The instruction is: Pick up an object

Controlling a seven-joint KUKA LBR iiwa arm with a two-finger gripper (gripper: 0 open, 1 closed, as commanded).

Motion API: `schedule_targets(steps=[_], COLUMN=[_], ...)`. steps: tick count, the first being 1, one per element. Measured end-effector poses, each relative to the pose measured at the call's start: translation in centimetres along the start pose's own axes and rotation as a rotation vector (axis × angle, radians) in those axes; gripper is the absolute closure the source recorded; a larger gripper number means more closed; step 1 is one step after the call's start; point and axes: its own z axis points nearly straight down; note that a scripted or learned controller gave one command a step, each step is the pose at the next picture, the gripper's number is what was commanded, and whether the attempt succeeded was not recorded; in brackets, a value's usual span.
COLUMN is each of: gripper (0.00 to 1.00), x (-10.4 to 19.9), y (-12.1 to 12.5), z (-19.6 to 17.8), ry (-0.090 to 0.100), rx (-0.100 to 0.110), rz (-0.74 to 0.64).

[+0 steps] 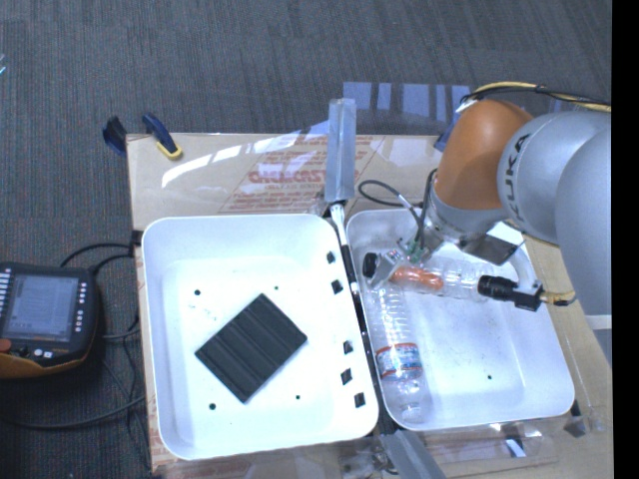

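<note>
White letters "KUKA" run down the grey arm [544, 183] beside its orange band. Red print marks the clear sheet [290, 176] at the bench's far edge, too blurred to read. The bottle's [397, 352] label is likewise illegible.

Ribbed pad [251, 346] in left bin [160, 267]; bottle [397, 352] in right bin [544, 367].

A robotics lab: grey carpet, clamped bench [200, 173] with two white bins [160, 267], teach pendant [45, 317] on the floor

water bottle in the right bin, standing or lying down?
Lying down. The clear water bottle rests on its side on the right bin floor, along the left wall, labelled middle facing up.
</note>
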Motion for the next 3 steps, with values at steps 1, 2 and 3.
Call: schedule_targets(steps=[1,2,3], gripper=[1.0,1.0,1.0], x=[-0.1,2.0,3.0], y=[0.3,-1.6,-6.5], z=[-1.3,-9.5,-19.3], ry=[-0.003,0.004,0.003], rx=[-0.007,0.005,0.005], rz=[0.002,-0.025,-0.025])
